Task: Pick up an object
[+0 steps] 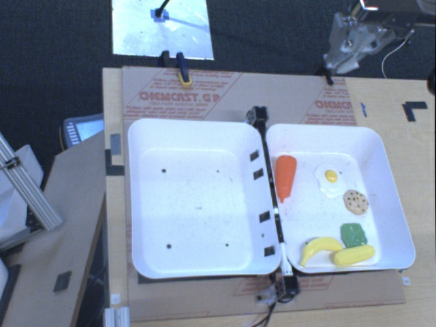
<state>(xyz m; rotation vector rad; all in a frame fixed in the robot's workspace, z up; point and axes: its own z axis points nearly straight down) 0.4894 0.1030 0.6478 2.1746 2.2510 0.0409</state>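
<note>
Bins (197, 131) glossy white plastic; bench (381, 101) matt wood; gripper (349, 46) metal.

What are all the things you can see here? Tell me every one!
Bins: 2, white, side by side on the bench.
Carrot: 1, orange, right bin, by its left wall.
Fried egg: 1, white with yellow yolk, right bin, near the middle.
Cookie: 1, tan with dark spots, right bin, just below the egg.
Green toy: 1, green, right bin, near the front.
Banana: 1, yellow, right bin, front edge.
Yellow toy: 1, yellow, oblong, right bin, beside the banana.
Clamp: 1, blue and yellow, on the bench's far edge.
Shiny sheet: 1, silver, beyond the bench.
Tool: 1, grey, top right, above the bench's far edge, away from the toys.
</note>
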